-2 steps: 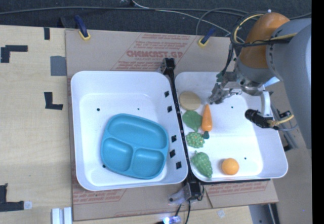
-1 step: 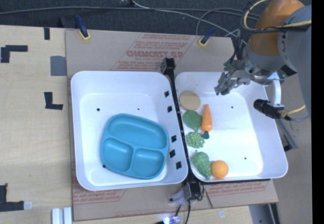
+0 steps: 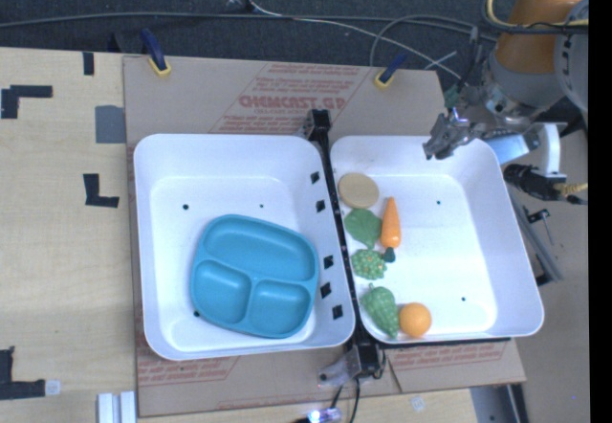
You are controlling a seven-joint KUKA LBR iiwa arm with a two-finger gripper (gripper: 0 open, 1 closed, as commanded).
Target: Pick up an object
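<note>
Grey gripper (image 3: pixel 446 141) above right bin (image 3: pixel 478 220)

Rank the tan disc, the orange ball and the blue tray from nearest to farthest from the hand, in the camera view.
From the hand:
1. Tan disc, right bin, upper left corner.
2. Orange ball, right bin, bottom edge.
3. Blue tray, left bin.

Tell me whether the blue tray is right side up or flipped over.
Right side up. The blue tray lies flat in the left bin, its three compartments facing up with raised dividers visible between them.
</note>
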